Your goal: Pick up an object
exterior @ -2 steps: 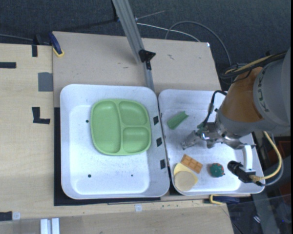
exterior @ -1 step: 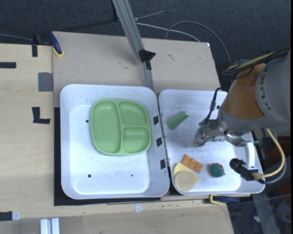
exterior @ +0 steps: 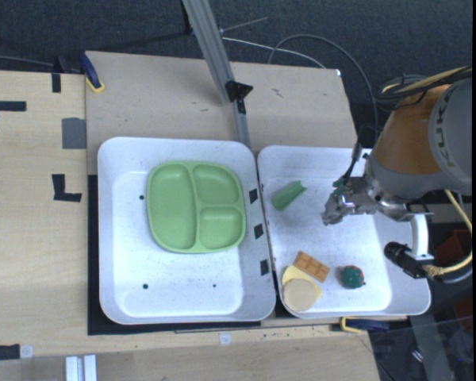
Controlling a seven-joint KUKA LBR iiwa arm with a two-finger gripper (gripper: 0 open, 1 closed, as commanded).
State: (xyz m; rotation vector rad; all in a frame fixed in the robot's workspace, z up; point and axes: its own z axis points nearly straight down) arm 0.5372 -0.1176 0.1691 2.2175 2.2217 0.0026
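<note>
In the right bin (exterior: 381,292), we hover the claw (exterior: 335,211), its state impossible to tell, between the green block (exterior: 287,194) and the waffle (exterior: 310,266), so next we choose one and descend.

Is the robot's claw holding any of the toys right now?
No. The gripper hangs over a bare part of the right bin, with nothing between its fingers. The green wedge lies beside it, apart.

Light wooden bench (exterior: 32,236); dark carpet floor (exterior: 79,10); grey metal pole (exterior: 210,38); loose cables (exterior: 301,46).
</note>
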